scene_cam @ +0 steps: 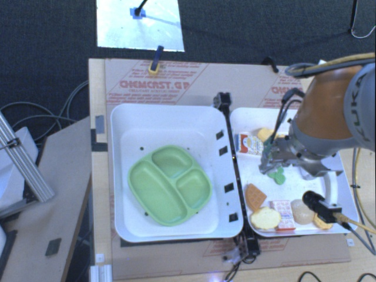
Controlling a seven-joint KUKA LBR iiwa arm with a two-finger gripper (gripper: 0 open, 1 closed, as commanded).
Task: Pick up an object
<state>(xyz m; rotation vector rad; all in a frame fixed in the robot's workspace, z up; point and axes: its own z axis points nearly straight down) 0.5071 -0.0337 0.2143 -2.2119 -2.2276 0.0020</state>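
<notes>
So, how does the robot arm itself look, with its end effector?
The arm is grey, with a broad orange band above the wrist and part of dark lettering on the casing. Cables loop over its top. The end effector is a grey metallic unit.

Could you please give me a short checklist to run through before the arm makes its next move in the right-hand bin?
1. Gripper is over the right bin, where the food items lie: ok.
2. A target is within reach: the small green item sits just below the gripper: ok.
3. Something already held between the jaws: cannot tell, the wrist hides them.
4. Neighbours leave room: the waffle and the red-and-white packet lie apart from the green item: ok.
5. Left bin with the green divided plate is out of the arm's path: ok.
</notes>
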